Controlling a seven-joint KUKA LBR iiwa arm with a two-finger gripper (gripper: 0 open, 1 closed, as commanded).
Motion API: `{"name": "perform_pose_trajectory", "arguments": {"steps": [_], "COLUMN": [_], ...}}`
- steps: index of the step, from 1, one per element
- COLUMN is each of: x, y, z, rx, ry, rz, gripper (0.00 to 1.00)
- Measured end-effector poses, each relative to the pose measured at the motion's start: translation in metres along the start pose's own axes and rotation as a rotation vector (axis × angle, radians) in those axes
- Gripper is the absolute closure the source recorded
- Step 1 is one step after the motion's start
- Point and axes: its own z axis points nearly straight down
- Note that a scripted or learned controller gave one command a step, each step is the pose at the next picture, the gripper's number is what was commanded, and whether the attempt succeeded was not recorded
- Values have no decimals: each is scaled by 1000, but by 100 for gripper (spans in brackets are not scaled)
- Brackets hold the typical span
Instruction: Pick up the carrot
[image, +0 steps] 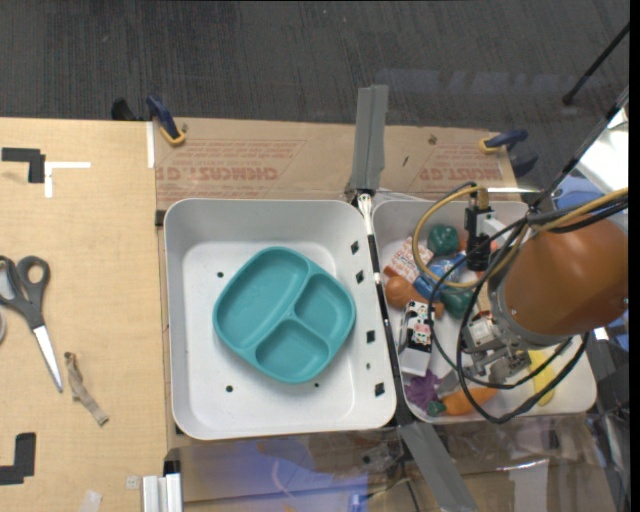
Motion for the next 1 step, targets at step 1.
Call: {"name": "perform_pose_trajectory", "arguments": {"steps": [1], "x": [-12], "y": [-4], "z": [-1], "rx": [5], "ry": [2], "rz": [-268], "gripper": [0]}}
